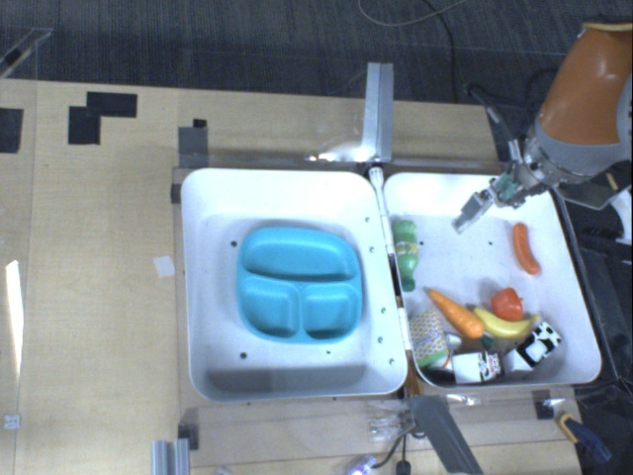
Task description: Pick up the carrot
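Carrot (456,314) touches banana (502,324) (tomato (508,304) apparently behind).

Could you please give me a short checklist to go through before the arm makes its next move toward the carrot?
1. Carrot in view in the right bin: ok.
2. Carrot's upper side uncovered: ok.
3. Room around it: not ok; the banana lies against its lower end.
4. Gripper above the carrot: not ok; it hovers nearer the bin's far side.
5. Fingers open: cannot tell.
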Controlling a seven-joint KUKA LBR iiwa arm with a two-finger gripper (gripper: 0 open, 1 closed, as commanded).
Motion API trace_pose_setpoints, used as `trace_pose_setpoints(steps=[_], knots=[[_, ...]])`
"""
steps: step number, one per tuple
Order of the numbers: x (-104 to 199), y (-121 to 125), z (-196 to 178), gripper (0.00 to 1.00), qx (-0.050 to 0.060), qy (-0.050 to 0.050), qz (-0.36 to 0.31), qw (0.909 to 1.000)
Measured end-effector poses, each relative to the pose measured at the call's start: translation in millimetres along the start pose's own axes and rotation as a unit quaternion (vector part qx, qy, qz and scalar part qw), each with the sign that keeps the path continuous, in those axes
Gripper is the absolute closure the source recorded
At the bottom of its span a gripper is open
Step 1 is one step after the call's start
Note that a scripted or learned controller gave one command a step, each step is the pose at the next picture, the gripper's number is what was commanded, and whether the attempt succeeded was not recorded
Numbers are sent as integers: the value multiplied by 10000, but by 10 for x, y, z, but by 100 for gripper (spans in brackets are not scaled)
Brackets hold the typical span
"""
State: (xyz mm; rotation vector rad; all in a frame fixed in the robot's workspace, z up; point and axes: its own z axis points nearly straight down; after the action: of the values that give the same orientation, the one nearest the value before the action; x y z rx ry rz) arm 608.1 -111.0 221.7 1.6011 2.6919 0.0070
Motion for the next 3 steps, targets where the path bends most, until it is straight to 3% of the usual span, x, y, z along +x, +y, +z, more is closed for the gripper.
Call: trace_pose_setpoints(steps=[1, 2, 3], knots=[[2, 26, -115, 100, -32, -22, -26, 10000], [2, 26, -114, 0, -30, -21, -26, 10000], [334, -644, 936, 0, 26, 16, 654, 9979]])
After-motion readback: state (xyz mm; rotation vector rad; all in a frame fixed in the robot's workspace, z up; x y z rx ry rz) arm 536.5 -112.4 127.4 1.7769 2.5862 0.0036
